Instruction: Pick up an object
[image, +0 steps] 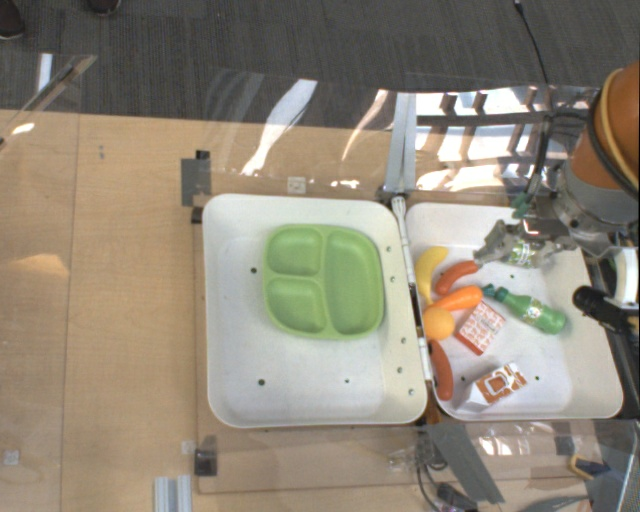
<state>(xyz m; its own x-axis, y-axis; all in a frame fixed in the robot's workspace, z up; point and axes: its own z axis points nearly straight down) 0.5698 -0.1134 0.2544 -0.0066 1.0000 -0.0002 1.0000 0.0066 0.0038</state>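
Hovering: gripper (507, 245) hangs over rear of right bin (600, 400), arm coming in from right w/ orange band at top-right corner.
Gripper state: can't tell from this angle, tip is small & blurred.
Gripper load: nothing seen held.
Left bin (235, 380): holds green divided plate (325, 280), three compartments, sitting flat twd rear-centre of bin.
Right bin contents: toy food & small packs, clustered along left side & middle.
Banana (429, 270): yellow, near left wall, rear of cluster.
Sausage (458, 274): red-orange, just right of banana, tilted, touching or nearly touching it.
Carrot (460, 298): orange, lying just in front of sausage, pointing right.
Orange fruit (438, 322): round, yellow-orange, by left wall, touching carrot end.
Green bottle (526, 310): lying on its side, mid-bin, right of carrot, white label round middle.
Red pack (481, 327): checkered, flat, betw. orange fruit & green bottle.
Red sausage (442, 368): long, along left wall, front of orange fruit.
Small carton (499, 383): orange/white, near front of bin, apart from rest.
Nearest to gripper: sausage & green bottle, both lower in view than the tip.
Surface (100, 300): light wood, bins side by side on it.
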